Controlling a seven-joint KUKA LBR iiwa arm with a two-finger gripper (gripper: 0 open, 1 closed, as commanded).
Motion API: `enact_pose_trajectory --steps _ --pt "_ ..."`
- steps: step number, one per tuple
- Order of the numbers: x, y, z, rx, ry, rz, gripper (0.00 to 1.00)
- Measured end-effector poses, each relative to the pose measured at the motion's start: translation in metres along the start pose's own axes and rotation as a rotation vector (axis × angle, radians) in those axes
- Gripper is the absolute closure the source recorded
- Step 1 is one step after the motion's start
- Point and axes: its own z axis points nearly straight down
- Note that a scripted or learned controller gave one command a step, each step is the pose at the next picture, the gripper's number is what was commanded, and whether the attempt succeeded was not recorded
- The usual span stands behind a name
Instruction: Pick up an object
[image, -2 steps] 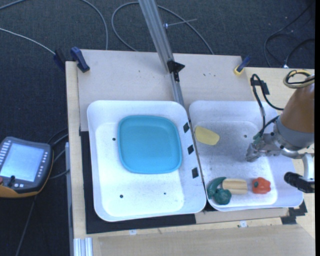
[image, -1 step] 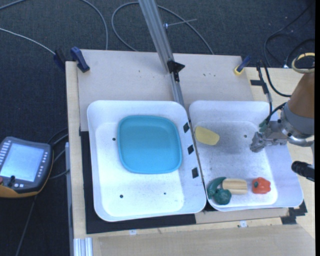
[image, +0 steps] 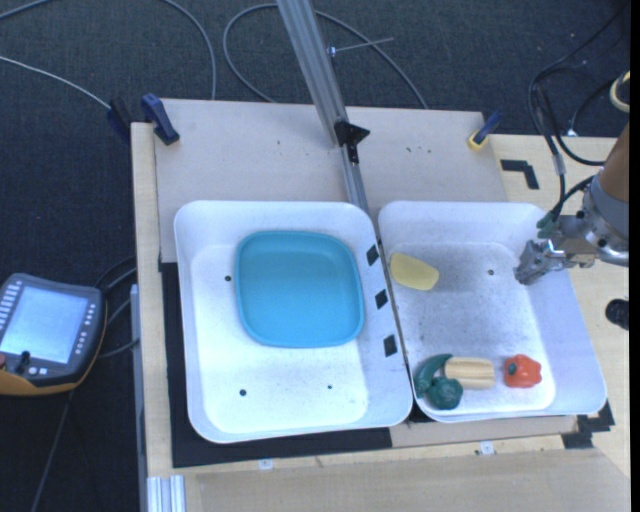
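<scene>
In the right bin (image: 560, 300) lie a yellow wedge-shaped piece (image: 413, 271) near the far left corner, and along the front wall a dark green piece (image: 438, 382), a tan cylinder (image: 470, 372) and a red pepper-like piece (image: 521, 371). My gripper (image: 530, 264) hangs over the right bin's far right side, above bare floor, well apart from every piece. Nothing shows between its fingers. A blue square plate (image: 299, 288) lies in the left bin (image: 200, 330).
A grey metal rail (image: 325, 90) runs from the top down between the two bins. Blue and yellow clamps (image: 160, 118) sit at the bench's far corners. A teach pendant (image: 45, 330) lies on the floor at left, with cables across the dark carpet.
</scene>
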Motion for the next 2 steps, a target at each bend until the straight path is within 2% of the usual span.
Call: enact_pose_trajectory --steps 1,2 --pt "0.0 0.001 -0.053 0.0 0.0 0.001 1.0" --pt "0.052 0.009 -0.048 0.005 0.002 -0.003 1.0"
